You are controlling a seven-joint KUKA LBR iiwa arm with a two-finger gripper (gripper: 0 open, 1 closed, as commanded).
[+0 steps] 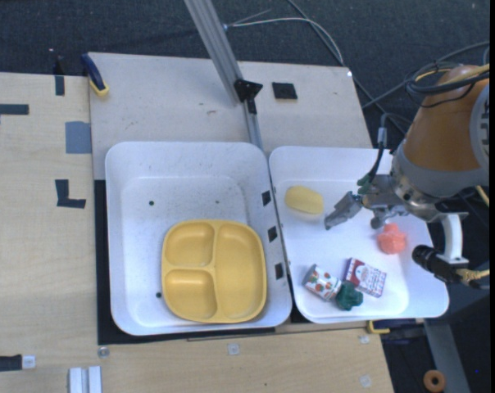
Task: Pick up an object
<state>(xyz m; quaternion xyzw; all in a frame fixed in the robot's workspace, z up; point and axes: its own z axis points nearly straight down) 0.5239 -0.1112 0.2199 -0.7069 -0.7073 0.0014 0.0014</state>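
— Gripper point(356, 211)?
— Hanging over the right bin point(313, 158), just right of the yellow lump point(304, 201). Fingers spread apart, nothing between them.
— Around the lump?
— Not touching it. Right of the gripper, a small pink thing point(391, 240). Nearer the front rim, a red-and-white carton point(366, 277), a small printed pack point(320, 282) and a green bit point(349, 299) close together.
— Left of the lump?
— A yellow divided plate point(214, 270) in the left bin point(133, 219).
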